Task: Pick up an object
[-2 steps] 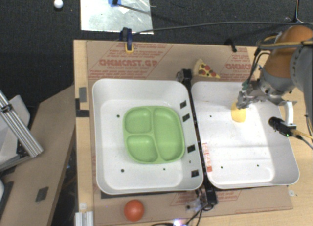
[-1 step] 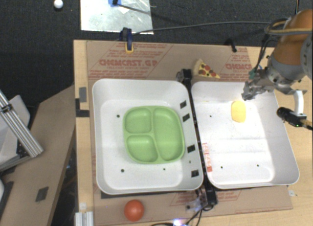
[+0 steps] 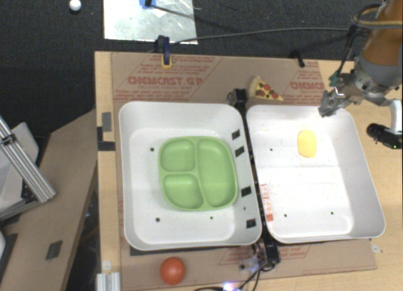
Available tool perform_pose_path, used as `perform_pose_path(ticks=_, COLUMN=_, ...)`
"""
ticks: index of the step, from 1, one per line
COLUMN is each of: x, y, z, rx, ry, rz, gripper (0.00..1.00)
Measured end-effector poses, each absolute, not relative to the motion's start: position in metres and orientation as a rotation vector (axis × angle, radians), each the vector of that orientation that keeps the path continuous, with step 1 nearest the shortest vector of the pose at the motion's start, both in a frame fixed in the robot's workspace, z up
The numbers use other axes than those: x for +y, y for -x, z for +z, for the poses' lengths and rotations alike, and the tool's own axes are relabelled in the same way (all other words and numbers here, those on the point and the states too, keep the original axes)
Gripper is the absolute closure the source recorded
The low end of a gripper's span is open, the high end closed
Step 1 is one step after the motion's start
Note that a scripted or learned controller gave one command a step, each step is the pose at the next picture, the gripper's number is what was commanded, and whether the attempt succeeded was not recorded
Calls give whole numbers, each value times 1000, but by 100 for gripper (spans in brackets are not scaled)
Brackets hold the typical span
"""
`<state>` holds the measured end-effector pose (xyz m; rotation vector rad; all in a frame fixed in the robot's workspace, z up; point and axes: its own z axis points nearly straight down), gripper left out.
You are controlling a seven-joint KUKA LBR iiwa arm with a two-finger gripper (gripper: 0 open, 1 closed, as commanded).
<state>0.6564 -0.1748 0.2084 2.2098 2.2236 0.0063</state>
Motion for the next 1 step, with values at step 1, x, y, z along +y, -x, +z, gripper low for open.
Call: perform_pose_path(ticks=1, x=-175, y=-658, z=257, rx=2224, ry=-2210, rz=6, gripper=100)
